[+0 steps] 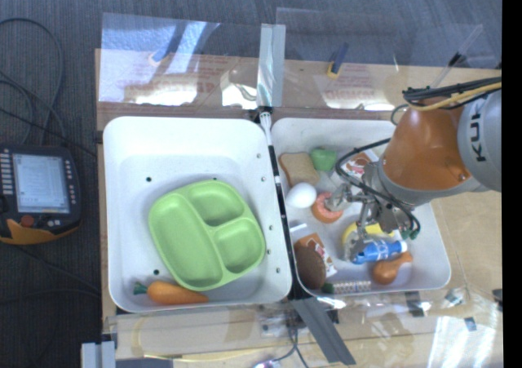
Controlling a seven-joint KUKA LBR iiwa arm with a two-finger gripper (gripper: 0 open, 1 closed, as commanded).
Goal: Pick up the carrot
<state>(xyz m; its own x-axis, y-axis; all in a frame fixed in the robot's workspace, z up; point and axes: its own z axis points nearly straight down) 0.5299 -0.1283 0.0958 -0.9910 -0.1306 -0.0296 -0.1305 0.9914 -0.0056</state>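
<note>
The carrot (173, 294), orange with a small green top at its left end, lies in the front-left corner of the left bin (122, 162), just in front of the green divided plate (208, 232). My gripper (377, 215) hangs over the middle of the right bin (436, 264), far to the right of the carrot and apart from it. It sits low above a yellow piece (357, 234) and a blue bottle (377, 251). The wrist and its cables hide the gripper's tips.
The right bin holds several toys: a white egg (301, 194), a green piece (323, 159), a bread slice (294, 168), an orange-red ring (329, 210), a brown item (310, 259) and an orange piece (390, 268). A divider wall (277, 195) separates the bins.
</note>
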